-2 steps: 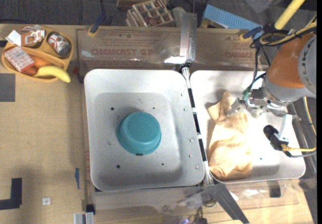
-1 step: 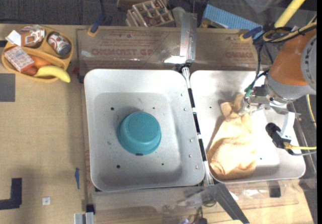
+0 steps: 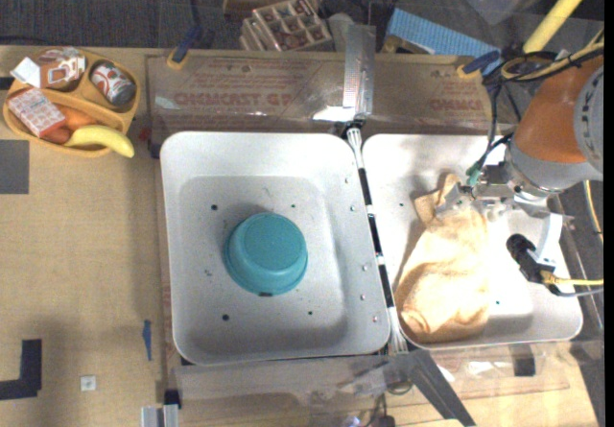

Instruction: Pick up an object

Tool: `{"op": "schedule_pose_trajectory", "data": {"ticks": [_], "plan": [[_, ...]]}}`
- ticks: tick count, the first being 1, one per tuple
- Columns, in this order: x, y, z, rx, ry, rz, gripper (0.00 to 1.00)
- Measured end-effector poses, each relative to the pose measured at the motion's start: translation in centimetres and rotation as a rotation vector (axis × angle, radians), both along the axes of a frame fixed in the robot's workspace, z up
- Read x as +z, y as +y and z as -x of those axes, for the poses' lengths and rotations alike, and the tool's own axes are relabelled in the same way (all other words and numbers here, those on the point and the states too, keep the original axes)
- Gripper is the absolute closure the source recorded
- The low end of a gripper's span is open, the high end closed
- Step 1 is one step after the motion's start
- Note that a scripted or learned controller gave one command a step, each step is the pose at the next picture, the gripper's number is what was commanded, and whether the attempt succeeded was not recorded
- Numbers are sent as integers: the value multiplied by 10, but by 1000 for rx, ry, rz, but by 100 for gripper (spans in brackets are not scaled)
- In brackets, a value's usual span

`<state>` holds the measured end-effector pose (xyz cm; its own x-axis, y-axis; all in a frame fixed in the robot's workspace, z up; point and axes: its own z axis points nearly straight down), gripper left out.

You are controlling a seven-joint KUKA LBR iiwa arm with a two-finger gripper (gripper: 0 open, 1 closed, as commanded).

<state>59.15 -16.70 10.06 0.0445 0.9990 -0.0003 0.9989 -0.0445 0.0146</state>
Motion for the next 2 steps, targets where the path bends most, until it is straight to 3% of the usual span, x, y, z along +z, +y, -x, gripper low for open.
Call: {"op": "schedule_pose_trajectory", "data": {"ticks": [1, 2], "plan": [[10, 24, 1, -111, 12, 0, 0], [-12, -37, -16, -49, 8, -2, 0]]}}
